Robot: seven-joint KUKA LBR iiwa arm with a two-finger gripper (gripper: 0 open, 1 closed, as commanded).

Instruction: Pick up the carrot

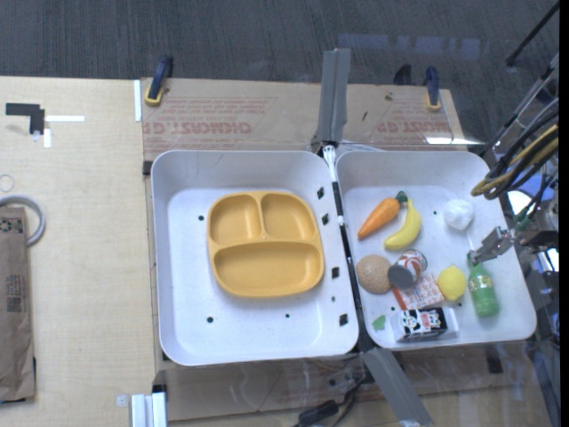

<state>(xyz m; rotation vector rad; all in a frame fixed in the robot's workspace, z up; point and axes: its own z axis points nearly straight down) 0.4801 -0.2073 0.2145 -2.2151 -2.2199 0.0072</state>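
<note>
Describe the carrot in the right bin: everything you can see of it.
The carrot is a small orange toy, plastic by its look, with a dark green tuft at its thick end. It lies flat on the floor of the right bin, in the upper left part, slanted: tip toward the lower left, green top toward the upper right. The top sits right beside the banana's upper end, seemingly touching. The gripper is well away, near the bin's right side.

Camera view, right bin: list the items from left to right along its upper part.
carrot → banana → white ball
</note>
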